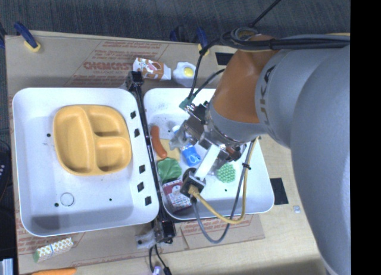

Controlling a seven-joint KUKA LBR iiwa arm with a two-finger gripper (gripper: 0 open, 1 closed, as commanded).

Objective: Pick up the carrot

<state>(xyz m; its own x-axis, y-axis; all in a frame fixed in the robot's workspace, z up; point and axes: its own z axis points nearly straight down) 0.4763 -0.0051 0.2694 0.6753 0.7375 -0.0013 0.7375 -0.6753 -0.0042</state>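
carrot (158,141) lying by right bin's (256,199) left wall; gripper (189,149) just beside it, finger state impossible to tell.

Arm (297,107): grey, entering from the right of the camera view, its bulk filling the right side. Orange band (241,89): wraps the arm just above the wrist. Wrist: angled down and to the left, toward the view's centre. Gripper (183,140): metallic head at the arm's lower left end, pointed leftward and down. Cables: black leads run along the upper arm; a yellow cable (223,215) loops below the wrist. A white-and-black fitting (199,178) projects from the wrist's lower side.
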